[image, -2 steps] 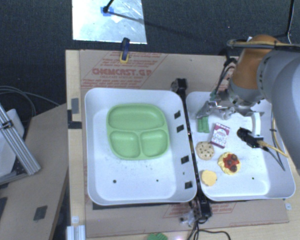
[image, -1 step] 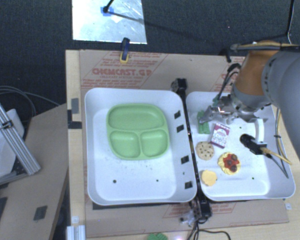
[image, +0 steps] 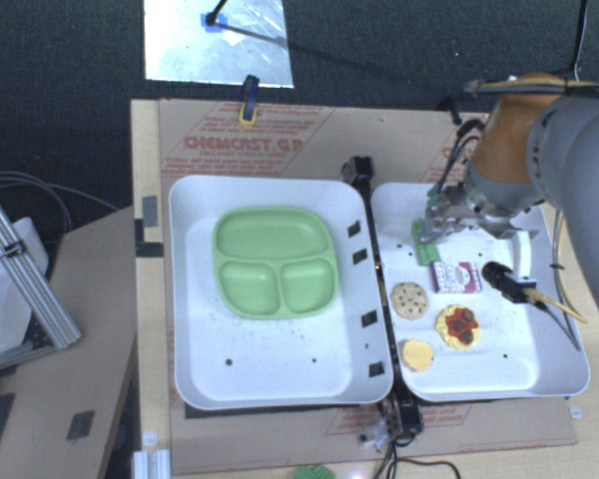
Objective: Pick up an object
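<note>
Where the claw (image: pixel 434 224) hangs over the right bin (image: pixel 551 365), we see a small bright-green piece (image: pixel 423 246) (narrow, near the bin's left wall) just beneath it; whether the claw is parted or closed, we cannot tell.

Left bin (image: pixel 280 362): a green divided plate (image: pixel 275 262) takes the centre, and bare floor runs below it and along both sides. Right bin (image: pixel 504 367): the arm (image: pixel 539 158) and claw (image: pixel 434 226) block the upper part. A cookie (image: pixel 409 299), pink box (image: pixel 455 276), red-topped round (image: pixel 458 325) and yellow disc (image: pixel 416 354) crowd the lower left with narrow gaps. The lower right floor is open.
</note>
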Robot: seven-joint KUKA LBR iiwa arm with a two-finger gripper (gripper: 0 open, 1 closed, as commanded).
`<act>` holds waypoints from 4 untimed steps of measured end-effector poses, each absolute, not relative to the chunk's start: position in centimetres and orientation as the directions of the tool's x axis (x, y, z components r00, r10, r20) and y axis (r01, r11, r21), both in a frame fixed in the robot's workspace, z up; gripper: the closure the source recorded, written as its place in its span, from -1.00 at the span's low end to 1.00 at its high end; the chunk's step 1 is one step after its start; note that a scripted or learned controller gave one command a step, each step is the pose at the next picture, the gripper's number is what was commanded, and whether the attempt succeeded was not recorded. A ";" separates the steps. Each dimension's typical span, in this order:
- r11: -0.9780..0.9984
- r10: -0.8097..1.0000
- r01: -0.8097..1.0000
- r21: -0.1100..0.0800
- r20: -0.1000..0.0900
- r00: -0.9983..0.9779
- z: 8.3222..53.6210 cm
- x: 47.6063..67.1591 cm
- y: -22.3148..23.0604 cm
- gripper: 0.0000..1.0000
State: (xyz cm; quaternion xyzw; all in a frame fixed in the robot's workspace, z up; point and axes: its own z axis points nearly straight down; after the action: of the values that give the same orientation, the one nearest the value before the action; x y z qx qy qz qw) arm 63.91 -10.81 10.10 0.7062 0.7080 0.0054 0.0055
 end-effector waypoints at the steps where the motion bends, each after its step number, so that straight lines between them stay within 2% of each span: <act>1: 0.002 1.000 1.000 0.013 0.000 -0.002 10.0 63.8 -10.8 -1.00; 2: 0.003 1.000 1.000 0.017 0.000 -0.003 11.1 63.9 -10.8 1.00; 3: 0.003 1.000 1.000 0.016 0.000 -0.003 11.1 63.9 -10.8 -1.00; 4: 0.000 1.000 1.000 0.001 0.003 0.000 8.6 65.0 -15.9 -1.00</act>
State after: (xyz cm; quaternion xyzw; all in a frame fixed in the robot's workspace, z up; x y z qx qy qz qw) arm 64.96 -15.92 8.62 0.7071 0.7071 0.0014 -0.0008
